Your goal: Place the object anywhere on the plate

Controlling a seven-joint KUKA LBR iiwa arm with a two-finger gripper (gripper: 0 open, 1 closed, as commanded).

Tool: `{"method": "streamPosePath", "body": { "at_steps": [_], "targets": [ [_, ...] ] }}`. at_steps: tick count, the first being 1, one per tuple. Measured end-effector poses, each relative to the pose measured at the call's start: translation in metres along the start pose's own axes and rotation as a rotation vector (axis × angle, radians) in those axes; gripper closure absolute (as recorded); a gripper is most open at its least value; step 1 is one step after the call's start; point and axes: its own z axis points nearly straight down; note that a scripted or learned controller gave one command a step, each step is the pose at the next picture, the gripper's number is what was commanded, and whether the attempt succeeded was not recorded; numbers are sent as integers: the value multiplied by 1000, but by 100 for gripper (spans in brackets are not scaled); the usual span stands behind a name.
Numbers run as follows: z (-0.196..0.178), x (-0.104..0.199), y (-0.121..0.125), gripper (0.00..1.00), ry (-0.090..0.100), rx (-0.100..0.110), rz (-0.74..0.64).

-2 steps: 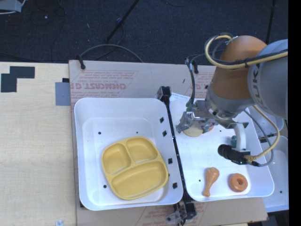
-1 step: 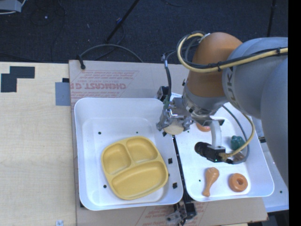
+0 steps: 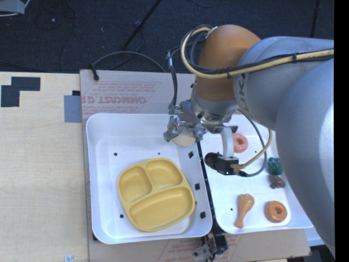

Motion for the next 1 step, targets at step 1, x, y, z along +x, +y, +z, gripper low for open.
{"method": "streamPosePath", "body": {
  "at_steps": [1],
  "targets": [
    [3, 52, 3, 100, -1, 1, 0]
  ]
}}
